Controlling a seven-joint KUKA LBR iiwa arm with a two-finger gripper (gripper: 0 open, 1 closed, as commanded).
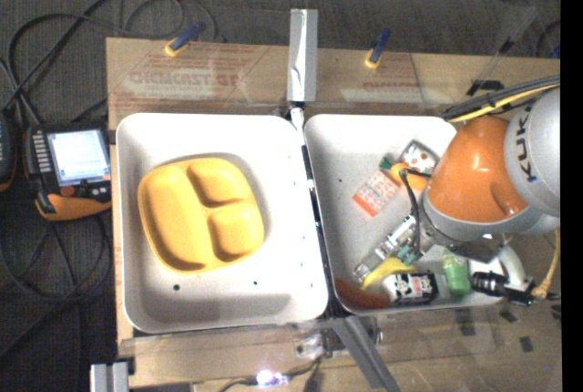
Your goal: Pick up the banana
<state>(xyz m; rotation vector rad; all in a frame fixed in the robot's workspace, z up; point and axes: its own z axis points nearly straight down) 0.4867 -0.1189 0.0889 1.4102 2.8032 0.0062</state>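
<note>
Where the table (228,76) carries the left bin (127,199), well to the left of the pincer (410,240) in the view, a yellow divided tray (202,212) lies flat inside that bin. Closer in, the right bin (337,153) holds the clutter. A red and white card (375,194) lies up and to the left of the pincer, and a small white box (417,156) lies above it, near the bin's far side. The banana (387,270) lies just below and left of the pincer, close to the bin's near wall, with a black and white packet (414,287) touching its right end. A green thing (455,276) sits below and to the right. The arm's orange band (469,176) hangs over the pincer and hides most of it, so I cannot tell whether it is apart or together, nor whether it touches the banana
</note>
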